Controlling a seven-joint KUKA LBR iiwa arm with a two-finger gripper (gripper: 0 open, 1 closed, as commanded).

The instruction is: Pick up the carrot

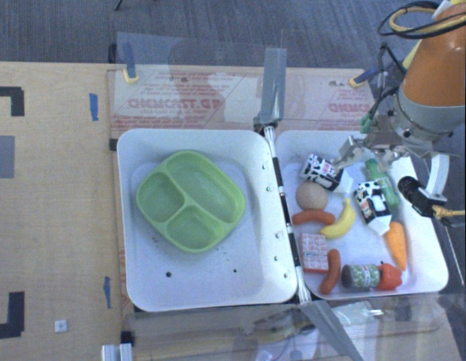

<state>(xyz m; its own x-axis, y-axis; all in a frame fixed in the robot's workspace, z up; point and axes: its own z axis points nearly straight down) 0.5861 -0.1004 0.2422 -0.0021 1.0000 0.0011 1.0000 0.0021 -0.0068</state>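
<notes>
Now we look for the carrot.

We see the small orange carrot with its pale tip [397,245] lying in the right-hand white bin [436,277], near its right wall, beside the black-and-white cow-print carton [370,201]. Its long side runs up and down in our view, fat end low. Our metal two-finger gripper [366,150] hangs over the top of that bin with its fingers spread and nothing in them. We think it must go down and a bit right to reach the carrot.

Grey carpeted floor [218,10] lies beyond the tan bench [52,201].
</notes>
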